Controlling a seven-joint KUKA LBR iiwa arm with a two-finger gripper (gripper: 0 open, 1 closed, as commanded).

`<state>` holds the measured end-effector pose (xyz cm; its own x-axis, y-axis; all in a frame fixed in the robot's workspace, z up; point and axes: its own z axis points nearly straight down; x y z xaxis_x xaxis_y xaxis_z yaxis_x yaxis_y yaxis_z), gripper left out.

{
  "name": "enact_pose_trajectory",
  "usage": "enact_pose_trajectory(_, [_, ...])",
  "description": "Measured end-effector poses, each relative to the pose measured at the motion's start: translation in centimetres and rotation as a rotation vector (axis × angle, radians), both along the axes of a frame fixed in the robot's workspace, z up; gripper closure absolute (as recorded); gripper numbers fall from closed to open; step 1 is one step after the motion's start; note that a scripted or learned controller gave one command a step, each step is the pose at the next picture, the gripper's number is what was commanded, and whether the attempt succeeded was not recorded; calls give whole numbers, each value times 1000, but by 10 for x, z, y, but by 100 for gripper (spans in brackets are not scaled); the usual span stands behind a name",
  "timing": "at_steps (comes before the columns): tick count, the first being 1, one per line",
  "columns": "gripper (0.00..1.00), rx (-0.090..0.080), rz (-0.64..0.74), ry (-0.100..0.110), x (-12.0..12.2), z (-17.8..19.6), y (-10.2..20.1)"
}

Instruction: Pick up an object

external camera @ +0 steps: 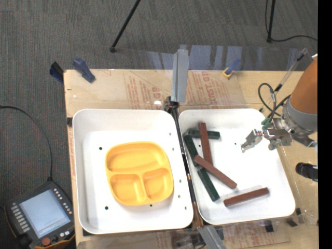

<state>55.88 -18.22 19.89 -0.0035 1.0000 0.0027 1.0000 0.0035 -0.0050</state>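
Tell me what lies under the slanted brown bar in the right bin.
The slanted brown bar crosses over a dark green bar and the upright brown bar; the stretches of them beneath it are covered.

Tray (pixel 139 172) in left bin (pixel 83 139); sticks (pixel 215 171) in right bin (pixel 275 191).

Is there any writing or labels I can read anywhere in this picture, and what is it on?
Red print on the wooden bench top, behind the bins: letters show, but upside down and too blurred to read.
Handheld controller screen, lower left: too small to read.
Yellow tray, sticks, bins: no text visible.
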Motion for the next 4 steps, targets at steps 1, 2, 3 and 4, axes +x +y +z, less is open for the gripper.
enact_pose_trajectory(1, [0,1,62,1,-79,-112,64])
enact_pose_trajectory(2, [0,-1,6,-1,10,-113,95])
enact_pose_trajectory(3, [100,1,5,5,9,-105,95])
enact_pose_trajectory(4, [100,-2,-70,33,55,-21,150])
